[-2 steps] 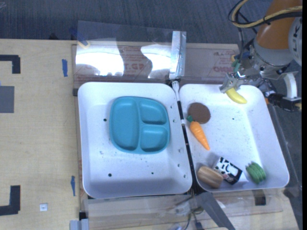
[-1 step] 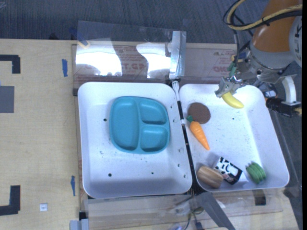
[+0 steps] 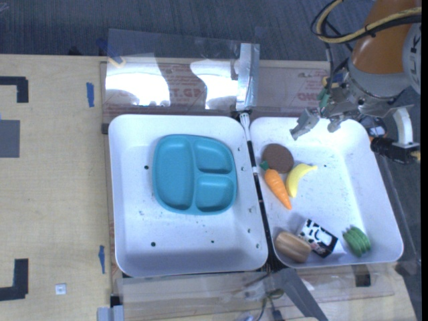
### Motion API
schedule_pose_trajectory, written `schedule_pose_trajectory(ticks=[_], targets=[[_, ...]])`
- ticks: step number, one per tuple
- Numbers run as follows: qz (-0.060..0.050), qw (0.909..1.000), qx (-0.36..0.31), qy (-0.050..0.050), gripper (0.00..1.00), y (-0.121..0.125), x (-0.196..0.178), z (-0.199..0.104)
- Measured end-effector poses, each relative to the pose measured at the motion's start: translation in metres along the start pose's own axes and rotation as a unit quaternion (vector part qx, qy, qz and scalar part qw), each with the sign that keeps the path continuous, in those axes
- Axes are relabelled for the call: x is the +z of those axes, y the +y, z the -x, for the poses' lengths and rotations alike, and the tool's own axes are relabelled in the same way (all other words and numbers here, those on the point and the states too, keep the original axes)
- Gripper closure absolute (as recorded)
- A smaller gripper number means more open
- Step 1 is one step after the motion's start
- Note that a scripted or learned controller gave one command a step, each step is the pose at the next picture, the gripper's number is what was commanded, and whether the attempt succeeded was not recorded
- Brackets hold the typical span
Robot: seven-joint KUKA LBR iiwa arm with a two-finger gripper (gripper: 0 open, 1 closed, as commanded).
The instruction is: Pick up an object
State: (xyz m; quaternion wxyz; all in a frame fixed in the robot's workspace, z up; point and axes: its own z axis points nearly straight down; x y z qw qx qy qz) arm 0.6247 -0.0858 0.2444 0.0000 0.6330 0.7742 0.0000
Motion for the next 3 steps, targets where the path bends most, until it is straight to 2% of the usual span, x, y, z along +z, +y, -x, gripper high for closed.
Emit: schedule_pose_trajectory(ticks=[1,2,3], targets=[[-0.004,0.9999,0.010,0.001,0.00,-0.017,0.096,0.009],[0.009,0.9994,-0.032,-0.003,0.00,-0.022,0.151,0.007],[0.011,0.9994,-0.032,-0.004,1.00,-0.020,0.140,0.008]])
